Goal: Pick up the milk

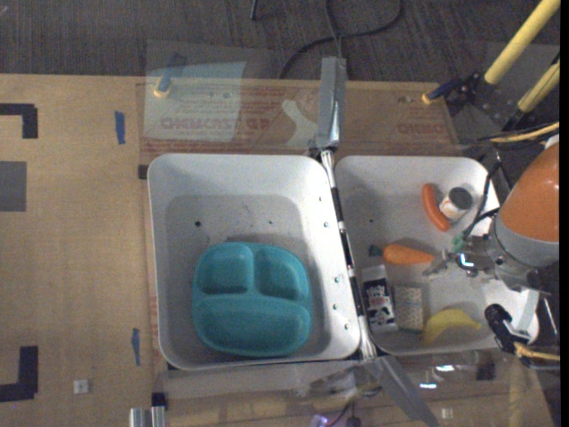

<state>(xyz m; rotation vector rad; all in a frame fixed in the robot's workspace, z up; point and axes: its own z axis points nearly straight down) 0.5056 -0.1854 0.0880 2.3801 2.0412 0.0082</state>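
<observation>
Milk [379, 302], small carton w/ black-and-white print, lies in right bin [382, 185] at its near left corner, against the wall next to the left bin [169, 238]. Hand [458, 261] hangs over right bin's middle-right, apart from milk; can't tell if clenched or released. Carrot [407, 254] just left of hand, banana [452, 324] near side, hot dog [433, 206] far side. Teal divided plate [252, 299] in left bin. Both bins on worktop [71, 265].

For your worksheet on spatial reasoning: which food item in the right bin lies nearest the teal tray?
The milk carton, black-and-white, against the right bin's left wall; carrot, banana and hot dog lie farther right.
</observation>
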